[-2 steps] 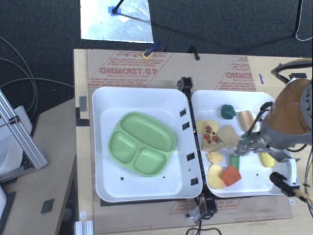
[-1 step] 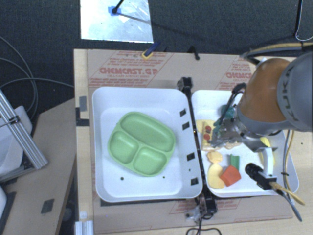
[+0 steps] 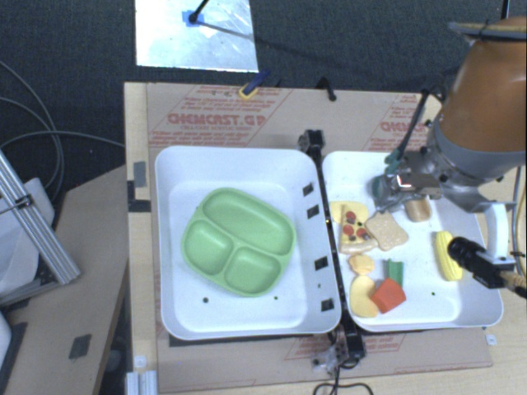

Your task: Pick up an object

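Left bin: white, shallow. Holds one green divided plate with three compartments, lying flat near the middle. Probably rigid, smooth plastic; wide and low, so a poor candidate for a two-finger pinch except at the rim.

Divider: the two bins' walls meet here, with dark clips along the seam.

Right bin: white, shallow, crowded with small toy foods.
- Pizza slice, yellow with red spots, close to the divider wall; flat and thin, hard to get under.
- Cracker-like tan square, touching the pizza slice; flat, likely light and stiff.
- Small pale round piece, just below those two.
- Orange round piece and red block, touching each other; the block looks chunky and stiff, judged the easiest grasp, across its flat sides.
- Small green piece, just above the red block.
- Brown piece, near the gripper.
- Banana, yellow, towards the right; likely smooth and curved, best taken across its middle.

Gripper: low over the bin's upper part; whether released or clenched cannot be told.

Obstruction: pieces packed together leave little finger clearance.
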Tool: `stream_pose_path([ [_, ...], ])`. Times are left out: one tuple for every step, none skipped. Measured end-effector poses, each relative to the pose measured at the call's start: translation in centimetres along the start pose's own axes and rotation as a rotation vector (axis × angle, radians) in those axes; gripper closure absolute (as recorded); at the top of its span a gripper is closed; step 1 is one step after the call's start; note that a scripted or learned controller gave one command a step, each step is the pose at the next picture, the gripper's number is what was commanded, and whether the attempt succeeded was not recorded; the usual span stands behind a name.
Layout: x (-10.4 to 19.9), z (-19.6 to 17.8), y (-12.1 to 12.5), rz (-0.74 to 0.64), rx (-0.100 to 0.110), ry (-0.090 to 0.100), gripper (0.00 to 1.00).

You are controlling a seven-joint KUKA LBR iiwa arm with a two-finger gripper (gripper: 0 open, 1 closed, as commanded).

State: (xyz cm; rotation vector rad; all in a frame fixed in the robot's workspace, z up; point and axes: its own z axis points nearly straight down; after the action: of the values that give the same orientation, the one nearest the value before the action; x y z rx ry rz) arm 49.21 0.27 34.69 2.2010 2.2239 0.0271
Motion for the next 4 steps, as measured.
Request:
stream_pose_path([
  [3.4, 4.7, -0.6, 0.002, 0.021, -0.002, 1.0],
  [4.9, -3.7, -0.3, 0.004, 0.01, -0.001, 1.0],
  [10.2, 0.0, -0.5, 0.001, 0.022, -0.002, 1.0],
  [7.4, 8.5, 1.9, 0.012, 0.027, -0.006, 1.0],
])
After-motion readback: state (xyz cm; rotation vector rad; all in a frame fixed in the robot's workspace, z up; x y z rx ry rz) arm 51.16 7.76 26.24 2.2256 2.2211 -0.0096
